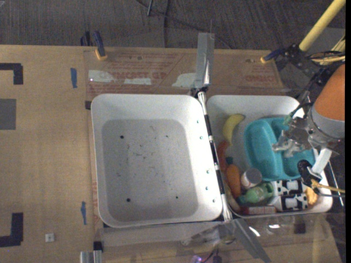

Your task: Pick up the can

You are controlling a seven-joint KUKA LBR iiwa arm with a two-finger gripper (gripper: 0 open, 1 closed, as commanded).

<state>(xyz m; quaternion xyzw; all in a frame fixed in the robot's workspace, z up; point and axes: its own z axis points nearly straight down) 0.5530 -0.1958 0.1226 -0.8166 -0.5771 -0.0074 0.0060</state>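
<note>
The can is small, with a round silvery top, and stands in the right bin near its front, against the lower left edge of a teal plastic container. My gripper hangs over the right part of that teal container, to the right of the can and a little behind it, apart from it. The grey arm with its orange band comes in from the right edge.
Around the can lie a yellow banana, an orange carrot, a green bottle, a red item and a black-and-white patterned box. The left bin adjoins the right one along a metal divider.
</note>
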